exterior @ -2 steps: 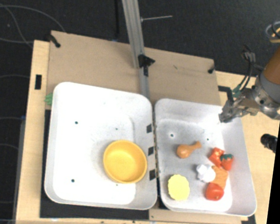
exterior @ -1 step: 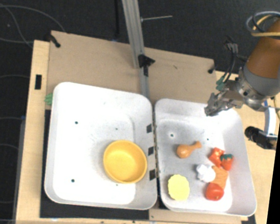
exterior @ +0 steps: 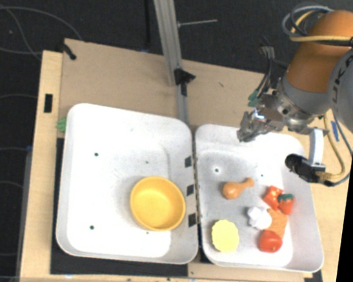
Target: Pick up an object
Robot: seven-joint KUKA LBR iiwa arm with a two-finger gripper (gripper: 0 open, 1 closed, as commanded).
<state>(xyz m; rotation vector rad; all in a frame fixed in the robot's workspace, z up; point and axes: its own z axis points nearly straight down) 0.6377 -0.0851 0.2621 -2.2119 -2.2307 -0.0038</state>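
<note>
Nearest the camera, a yellow bowl (exterior: 157, 203) sits alone in the left bin (exterior: 99, 133), while the right bin (exterior: 227, 151) crowds its lower half with a yellow disc (exterior: 225, 235), a drumstick-shaped toy (exterior: 237, 188) and red pieces (exterior: 277, 200), likely scattered as picking candidates. Farther back, the gripper (exterior: 250, 129) hangs over that bin's far rim, apparently carrying nothing; the drumstick lies well apart, nearer the camera.
</note>
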